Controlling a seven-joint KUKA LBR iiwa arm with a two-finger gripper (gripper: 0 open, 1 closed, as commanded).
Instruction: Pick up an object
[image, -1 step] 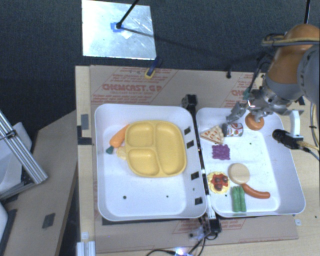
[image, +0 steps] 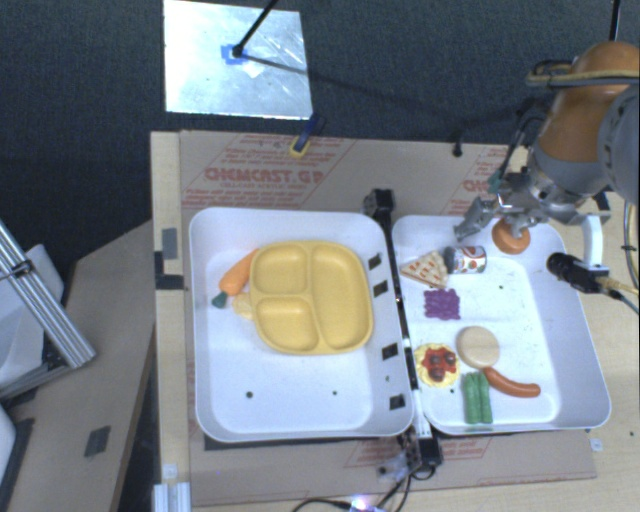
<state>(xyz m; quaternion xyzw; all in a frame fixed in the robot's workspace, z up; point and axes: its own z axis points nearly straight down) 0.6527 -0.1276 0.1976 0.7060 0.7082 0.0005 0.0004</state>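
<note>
Camera view: the toy foods are scattered across the right bin (image: 585, 345), presumably so that any one can be chosen as the object to be picked. A small can (image: 466, 260) lies on its side near the bin's far edge, just beside a pizza slice (image: 424, 268); an orange round piece (image: 512, 238) sits behind it. Nearer are a purple cluster (image: 441, 303), a bun (image: 478, 346), a sausage (image: 512, 383) and green beans (image: 477, 397). A yellow divided plate (image: 305, 297) is set in the left bin (image: 215, 400), with a carrot (image: 237, 272) against its edge.

The arm is bent down from the right, and the gripper (image: 480, 217) is held low over the far edge of the right bin, just above the can. Nothing is seen between its fingers; whether they are parted or closed cannot be told.
</note>
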